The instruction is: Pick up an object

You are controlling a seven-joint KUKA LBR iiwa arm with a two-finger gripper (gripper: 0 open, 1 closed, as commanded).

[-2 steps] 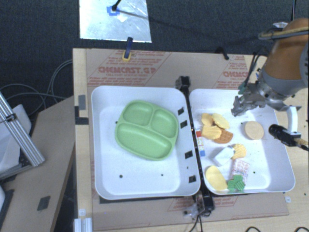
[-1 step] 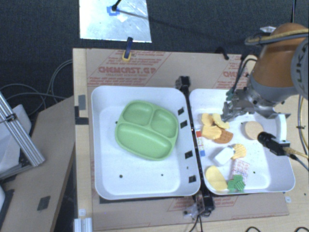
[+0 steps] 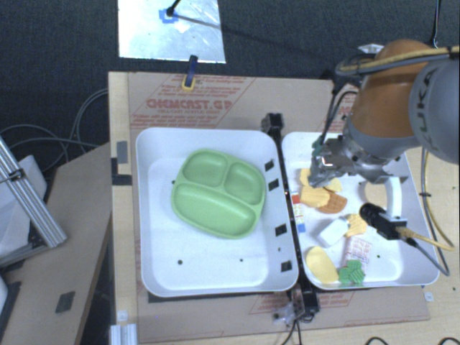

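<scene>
Camera view. Two shallow white bins are shown side by side on a brown cardboard sheet with red print (image 3: 201, 103), which is laid on the worktop (image 3: 79, 214). The left white bin (image 3: 154, 214) is occupied by a pale green plastic plate with three compartments (image 3: 219, 192), set near the middle of its floor.

The small things of the task are gathered in the near-left part of the right white bin (image 3: 399, 264). A flat pale yellow piece (image 3: 313, 196) is seen touching a round orange-brown ridged piece (image 3: 334, 204). A white block (image 3: 333, 231) is placed just below these, with a small yellow piece (image 3: 356, 225) just beside it. A white card with pink print (image 3: 359, 249) is seen nearer the front. A pale yellow oval (image 3: 322, 263) and a small green toy (image 3: 351, 272) are found close together at the front wall.

The grey arm with its orange band (image 3: 392, 113) is extended in from the right over the right bin. The pincer (image 3: 323, 162) is positioned over the flat pale yellow piece. Whether the pincer is apart or together cannot be told, and nothing is seen clamped in it.
</scene>
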